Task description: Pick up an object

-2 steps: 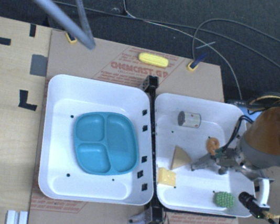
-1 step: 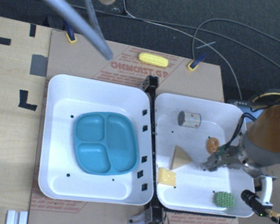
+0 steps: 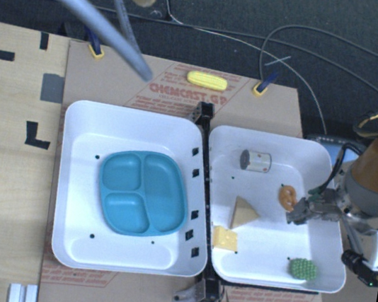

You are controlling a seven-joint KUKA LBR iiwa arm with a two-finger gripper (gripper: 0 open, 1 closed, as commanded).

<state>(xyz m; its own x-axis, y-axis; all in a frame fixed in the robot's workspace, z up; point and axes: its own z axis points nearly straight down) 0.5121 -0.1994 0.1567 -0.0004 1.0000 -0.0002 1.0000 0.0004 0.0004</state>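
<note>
The gripper (image 3: 298,214), its closure impossible to tell, hovers beside a small orange pastry-like toy (image 3: 287,196), seemingly light, best pinched across its middle.

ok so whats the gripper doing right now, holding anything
gripper: down in the right bin beside the small orange object; grip state cannot be told, nothing visibly held

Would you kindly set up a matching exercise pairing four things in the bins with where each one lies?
Things:
1. blue divided plate
2. grey cylinder
3. green bumpy ball
4. orange piece

Places:
A. near right corner of the right bin
B. just left of the hand
C. middle of the left bin
D. far part of the right bin

Pairs: 1-C, 2-D, 3-A, 4-B
</note>
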